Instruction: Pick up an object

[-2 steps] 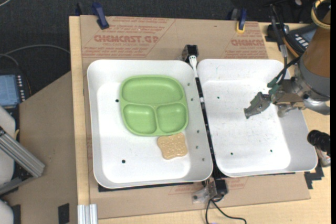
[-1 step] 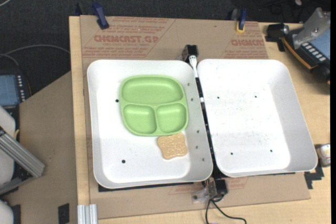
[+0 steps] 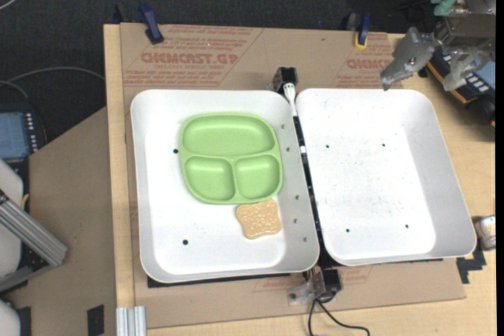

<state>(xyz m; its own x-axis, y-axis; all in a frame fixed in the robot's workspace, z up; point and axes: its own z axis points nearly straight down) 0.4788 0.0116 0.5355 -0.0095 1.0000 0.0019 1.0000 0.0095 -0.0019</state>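
Note:
A green divided plate [image 3: 231, 156] with three compartments lies in the left bin [image 3: 153, 193]. Just below it, touching its lower right corner, rests a flat tan piece shaped like a cracker or toast [image 3: 259, 219]. The gripper [image 3: 403, 60] hangs at the far upper right, past the back edge of the right bin [image 3: 378, 177], well away from both objects. Nothing shows in its grasp.
Both bins sit on a brown board [image 3: 236, 51] held by blue and yellow clamps at the back. A black clip [image 3: 285, 79] joins the bins at the top of their shared rim. Arm hardware and cables [image 3: 465, 27] crowd the upper right corner.

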